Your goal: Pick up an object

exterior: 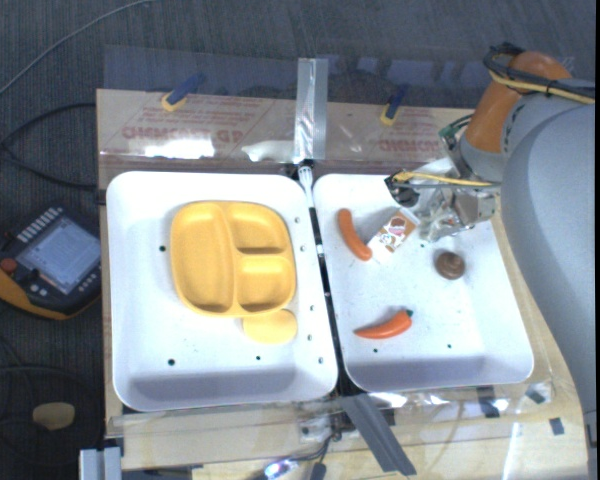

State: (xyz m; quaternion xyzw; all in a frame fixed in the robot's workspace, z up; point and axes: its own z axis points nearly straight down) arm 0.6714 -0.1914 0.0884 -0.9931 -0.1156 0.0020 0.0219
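Dark carpet round a bench with two white bins. Right bin: carton near 12 o'clock, just beside the pincer, state impossible to tell. Best centred squarely over the carton before descending, clear of the sausage.

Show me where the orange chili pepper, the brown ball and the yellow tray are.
orange chili pepper (383,325), camera view, middle of body.
brown ball (449,264), camera view, its top.
yellow tray (210,258), camera view, large left compartment.

The arm is cut off by the right edge, its bulk hiding the right bin's far right corner, while the gripper is too cluttered to read, and the print on the small carton beside it is too small to tell.
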